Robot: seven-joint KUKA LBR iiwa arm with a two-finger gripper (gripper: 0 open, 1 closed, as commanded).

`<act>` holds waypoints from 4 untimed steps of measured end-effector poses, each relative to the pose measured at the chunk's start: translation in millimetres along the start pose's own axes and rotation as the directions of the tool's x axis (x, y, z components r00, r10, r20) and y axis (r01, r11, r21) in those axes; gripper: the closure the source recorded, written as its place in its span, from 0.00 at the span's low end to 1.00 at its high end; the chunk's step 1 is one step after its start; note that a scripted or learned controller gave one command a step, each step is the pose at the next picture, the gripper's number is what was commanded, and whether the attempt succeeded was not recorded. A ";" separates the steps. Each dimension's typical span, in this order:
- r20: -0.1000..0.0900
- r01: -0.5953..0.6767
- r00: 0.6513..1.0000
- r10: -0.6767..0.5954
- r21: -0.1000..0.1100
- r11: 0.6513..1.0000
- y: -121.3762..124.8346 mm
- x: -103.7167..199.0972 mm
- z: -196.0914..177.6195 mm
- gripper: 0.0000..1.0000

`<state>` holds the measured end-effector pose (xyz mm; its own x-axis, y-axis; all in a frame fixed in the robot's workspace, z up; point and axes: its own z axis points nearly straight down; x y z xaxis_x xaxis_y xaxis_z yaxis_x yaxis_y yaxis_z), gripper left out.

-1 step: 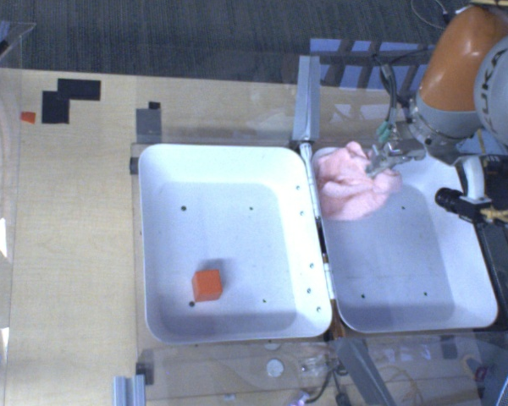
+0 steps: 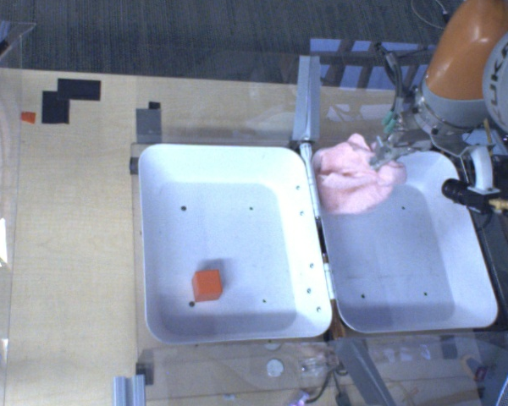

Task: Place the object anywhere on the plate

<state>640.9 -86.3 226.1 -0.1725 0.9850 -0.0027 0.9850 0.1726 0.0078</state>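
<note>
A small orange cube (image 2: 207, 285) lies on the floor of the left bin (image 2: 237, 176), toward its near left corner. A pale pink plate (image 2: 347, 184) rests in the far left corner of the right bin (image 2: 423, 252), tilted up against the bin's wall. My gripper (image 2: 384, 152) hangs over the plate's right edge, far from the cube. I see nothing orange at the gripper.
A raised divider (image 2: 316, 227) runs between the two bins. The grey arm with its orange band (image 2: 461, 49) comes in from the far right, with cables and a black fitting (image 2: 470, 194) over the right bin's far right corner.
</note>
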 end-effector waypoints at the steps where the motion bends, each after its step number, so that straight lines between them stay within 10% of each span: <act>1: -0.001 0.392 0.920 -0.392 -0.001 0.920 -2.2 52.5 -10.0 1.00; 2: 0.001 0.720 0.693 -0.720 -0.003 0.693 0.8 110.5 -16.3 1.00; 3: 0.002 0.934 0.356 -0.934 -0.005 0.356 1.2 165.8 -5.0 1.00; 4: 0.004 0.985 0.173 -0.985 -0.006 0.173 5.7 217.6 -4.0 1.00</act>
<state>608.9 129.0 229.5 -0.9999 0.0004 -0.0118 0.0004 1.0000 0.0045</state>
